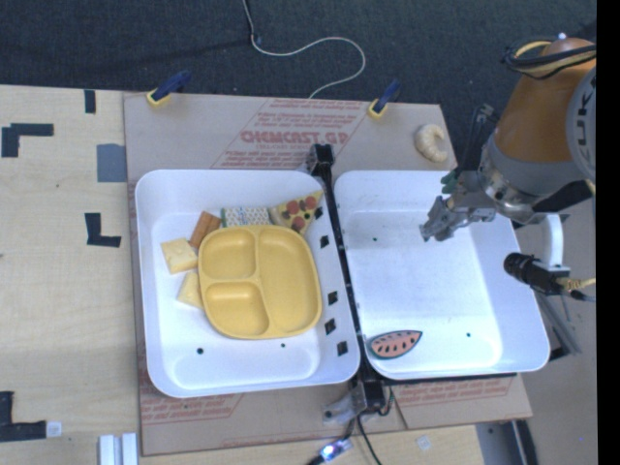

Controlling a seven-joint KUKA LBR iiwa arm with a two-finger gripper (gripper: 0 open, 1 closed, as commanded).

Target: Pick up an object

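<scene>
- We see the gripper over the upper right part of the right bin, near its back wall; we cannot tell how its jaws stand.
- Nothing visible is held between them.
- A watermelon slice lies flat at the right bin's front edge, well apart from the gripper.
- In the left bin we note a yellow divided plate, with crackers just beside its left edge and a pizza slice by its upper rim.
- A pale ring-shaped piece rests on the worktop behind the right bin.
</scene>
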